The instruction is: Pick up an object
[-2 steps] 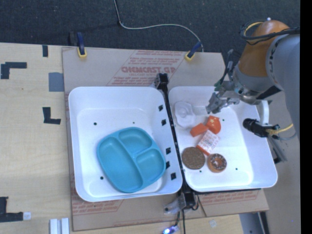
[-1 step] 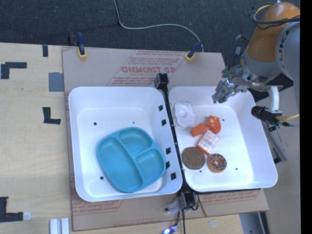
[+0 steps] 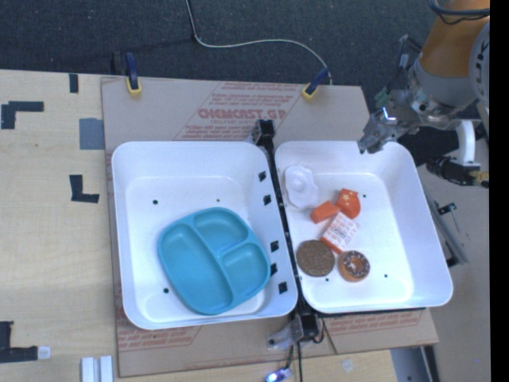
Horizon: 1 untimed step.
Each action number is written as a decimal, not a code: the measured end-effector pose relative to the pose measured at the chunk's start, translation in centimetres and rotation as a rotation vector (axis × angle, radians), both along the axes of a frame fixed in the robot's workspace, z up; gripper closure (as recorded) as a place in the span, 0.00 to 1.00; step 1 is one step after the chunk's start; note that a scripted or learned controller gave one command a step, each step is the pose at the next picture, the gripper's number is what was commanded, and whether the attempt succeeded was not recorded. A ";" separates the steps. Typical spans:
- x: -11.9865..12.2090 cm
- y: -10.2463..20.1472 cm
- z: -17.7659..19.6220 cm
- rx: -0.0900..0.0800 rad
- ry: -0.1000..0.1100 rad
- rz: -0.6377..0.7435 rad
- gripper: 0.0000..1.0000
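Right bin [image 3: 413,237], orange block [image 3: 348,203] below-left of gripper [image 3: 372,142]

Right bin [image 3: 413,213]: centre crowded by small items [image 3: 332,229], open floor left along right wall; left bin [image 3: 135,181] largely taken by blue tray [image 3: 213,259]

two white bins [image 3: 127,213], one blue tray [image 3: 213,259], six small items [image 3: 334,233] in the right bin.

Left bin [image 3: 127,213] — blue divided tray [image 3: 213,259] inside; two clamps [image 3: 132,82] behind.
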<state>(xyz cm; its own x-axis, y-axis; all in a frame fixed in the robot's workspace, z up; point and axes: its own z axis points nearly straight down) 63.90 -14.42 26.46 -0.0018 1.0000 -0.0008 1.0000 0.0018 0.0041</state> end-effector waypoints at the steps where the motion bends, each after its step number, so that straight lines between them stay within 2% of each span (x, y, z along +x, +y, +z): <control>1: -1.5 5.1 -0.5 0.002 0.005 0.004 1.00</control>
<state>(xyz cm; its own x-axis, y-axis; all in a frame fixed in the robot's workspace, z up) 62.43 -9.29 25.94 -0.0053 1.0000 0.0011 1.0000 0.0053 -0.0014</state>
